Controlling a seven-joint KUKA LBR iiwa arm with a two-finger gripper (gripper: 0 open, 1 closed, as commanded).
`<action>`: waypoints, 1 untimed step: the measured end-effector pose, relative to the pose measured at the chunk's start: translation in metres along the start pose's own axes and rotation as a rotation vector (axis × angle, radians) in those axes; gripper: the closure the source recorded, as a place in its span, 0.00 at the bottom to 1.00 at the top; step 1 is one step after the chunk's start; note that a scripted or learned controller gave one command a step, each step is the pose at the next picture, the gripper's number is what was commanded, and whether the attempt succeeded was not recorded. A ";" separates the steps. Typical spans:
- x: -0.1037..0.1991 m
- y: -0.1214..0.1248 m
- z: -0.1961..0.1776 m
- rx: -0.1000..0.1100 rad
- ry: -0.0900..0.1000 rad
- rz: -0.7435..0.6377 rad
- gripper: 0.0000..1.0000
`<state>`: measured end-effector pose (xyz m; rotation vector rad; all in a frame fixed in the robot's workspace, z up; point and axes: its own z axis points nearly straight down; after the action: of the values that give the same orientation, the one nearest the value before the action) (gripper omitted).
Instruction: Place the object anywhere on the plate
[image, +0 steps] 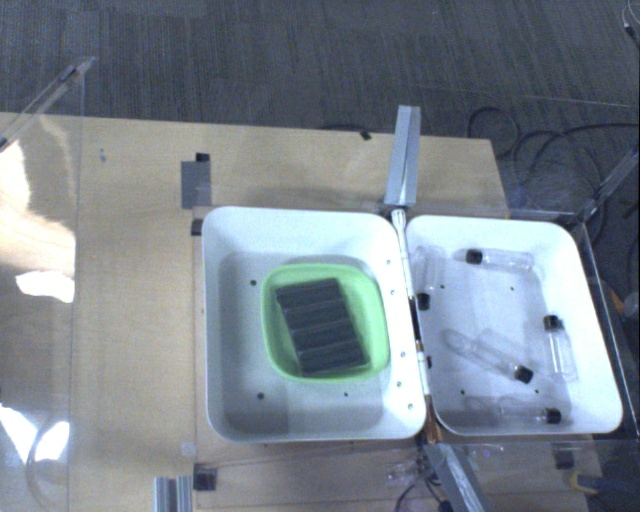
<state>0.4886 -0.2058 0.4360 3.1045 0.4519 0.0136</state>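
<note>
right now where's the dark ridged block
The dark ridged block lies on the green plate in the left bin, left of the divider from the right bin's clear vials.

Dark ridged block (320, 326) (flat) on green plate (275, 305)

Glossy green plastic plate (275, 330) carries a matt, ridged dark block (320, 327); smooth white plastic bins (225, 300); clear glassy vials (490, 350); pale wood-look table (130, 300).

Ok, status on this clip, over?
Dark ridged block lying on green plate, left bin. Clear vials loose in right bin. Nothing obstructing.
</note>
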 end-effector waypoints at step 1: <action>-0.001 -0.001 0.046 0.003 -0.006 0.081 0.00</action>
<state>0.4882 -0.2052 0.3900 3.1233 0.3259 0.0042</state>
